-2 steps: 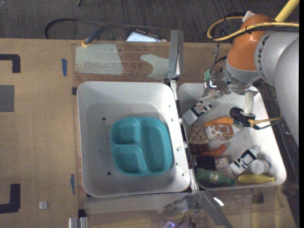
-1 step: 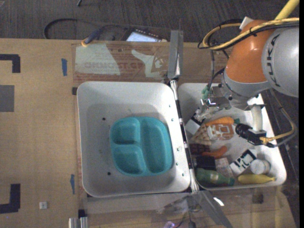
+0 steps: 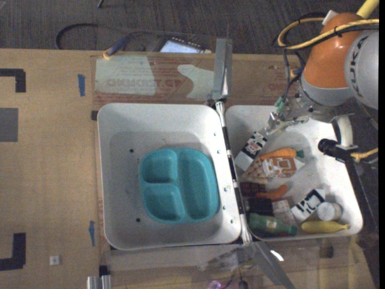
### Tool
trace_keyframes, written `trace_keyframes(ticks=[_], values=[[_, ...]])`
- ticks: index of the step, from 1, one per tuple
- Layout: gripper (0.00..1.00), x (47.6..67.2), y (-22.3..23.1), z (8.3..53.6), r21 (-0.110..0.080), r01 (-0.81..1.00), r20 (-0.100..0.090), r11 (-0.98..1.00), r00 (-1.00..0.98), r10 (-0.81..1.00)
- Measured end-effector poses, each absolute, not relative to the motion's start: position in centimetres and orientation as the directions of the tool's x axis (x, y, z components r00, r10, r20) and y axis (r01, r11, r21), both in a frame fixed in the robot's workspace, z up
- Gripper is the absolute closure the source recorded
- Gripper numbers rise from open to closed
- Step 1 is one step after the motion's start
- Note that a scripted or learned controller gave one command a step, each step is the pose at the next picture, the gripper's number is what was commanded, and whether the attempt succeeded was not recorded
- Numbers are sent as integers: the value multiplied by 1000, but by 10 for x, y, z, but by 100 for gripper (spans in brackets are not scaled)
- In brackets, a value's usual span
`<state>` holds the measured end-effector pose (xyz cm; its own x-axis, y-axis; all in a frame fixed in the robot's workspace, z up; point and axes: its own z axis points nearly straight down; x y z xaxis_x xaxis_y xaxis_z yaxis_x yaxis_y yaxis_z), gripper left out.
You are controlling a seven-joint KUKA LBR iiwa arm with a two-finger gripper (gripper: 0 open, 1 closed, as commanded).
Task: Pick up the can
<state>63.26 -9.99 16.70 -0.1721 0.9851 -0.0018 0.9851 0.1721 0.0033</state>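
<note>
Two bins: left [image 3: 114, 161] holds teal tray [image 3: 178, 184]; right [image 3: 349, 191] cluttered.

Teal plate [image 3: 178, 184] in white bin [image 3: 114, 161]; green bottle [image 3: 272, 225]; yellow banana [image 3: 325, 226]; orange-banded grey arm [image 3: 337, 53].

A single fixed camera is looking down from above the worktop [image 3: 48, 179] at a slant, far enough off to be taking in both white bins whole. The left bin [image 3: 114, 125] is sitting near the middle of the view, the right bin [image 3: 349, 191] toward the right edge. Dark floor [image 3: 180, 11] is showing beyond the worktop's far edge, along the top. The arm [image 3: 337, 53] is entering from the upper right corner.
</note>
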Motion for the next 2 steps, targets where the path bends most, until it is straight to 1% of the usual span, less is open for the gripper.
trace_keyframes(ticks=[1,2], values=[[0,633,-100,167,4,985,-2,172,-172,985],[0,667,-101,88,5,995,-2,99,-99,995]])
